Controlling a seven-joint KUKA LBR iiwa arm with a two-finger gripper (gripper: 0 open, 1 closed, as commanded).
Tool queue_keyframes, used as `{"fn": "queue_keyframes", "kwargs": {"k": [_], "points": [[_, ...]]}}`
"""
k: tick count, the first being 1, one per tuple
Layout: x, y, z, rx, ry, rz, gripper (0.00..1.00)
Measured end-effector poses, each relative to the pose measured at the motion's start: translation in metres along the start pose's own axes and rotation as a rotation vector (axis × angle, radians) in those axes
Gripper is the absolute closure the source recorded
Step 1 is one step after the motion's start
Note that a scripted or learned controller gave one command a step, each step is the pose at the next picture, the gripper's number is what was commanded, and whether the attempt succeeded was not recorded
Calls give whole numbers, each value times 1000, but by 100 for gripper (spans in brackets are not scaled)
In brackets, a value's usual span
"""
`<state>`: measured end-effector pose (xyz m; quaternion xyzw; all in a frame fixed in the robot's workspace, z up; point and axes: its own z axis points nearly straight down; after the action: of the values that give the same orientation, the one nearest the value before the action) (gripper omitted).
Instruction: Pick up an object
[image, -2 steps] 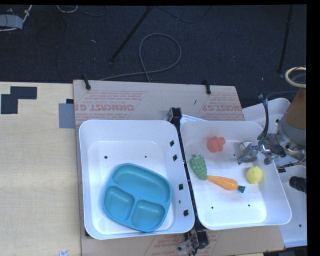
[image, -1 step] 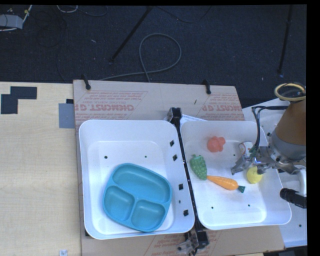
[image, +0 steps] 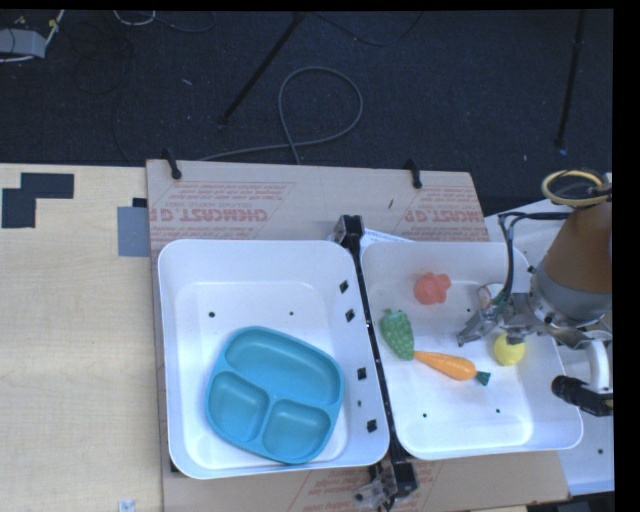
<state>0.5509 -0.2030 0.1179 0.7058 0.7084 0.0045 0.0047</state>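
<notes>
Hovering low over the right bin (image: 560, 430), my gripper (image: 492, 325) sits at that bin's right-hand side, with the grey wrist and orange band rising behind it toward the edge of the view. Whether it is parted or closed I cannot tell; the metal parts blur together, and nothing is plainly caught in it.

Largest first, all placed against that right bin. Beside it on the left lies the left bin (image: 180, 290), bearing a blue divided plate (image: 274, 392). Inside the right bin, an orange carrot (image: 447, 366) lies near the middle, slanting down to the right. A green toy vegetable (image: 397, 333) stands against the bin's left wall, just beside the carrot's blunt end. A pinkish-red lump (image: 432, 288) rests toward the back wall. A small yellow fruit (image: 509, 350) sits at the right side, just below my gripper.

By my reckoning I am at the approach step, nothing lifted yet. The yellow fruit is the nearest candidate; taking it calls for centring above it, descending squarely and closing round its rounded sides.
</notes>
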Motion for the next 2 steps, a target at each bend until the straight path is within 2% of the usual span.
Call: {"fn": "queue_keyframes", "kwargs": {"k": [1, 2], "points": [[-2, 0, -9, 0, -3, 3, 100], [3, 7, -55, 11, 0, 2, 100]]}}
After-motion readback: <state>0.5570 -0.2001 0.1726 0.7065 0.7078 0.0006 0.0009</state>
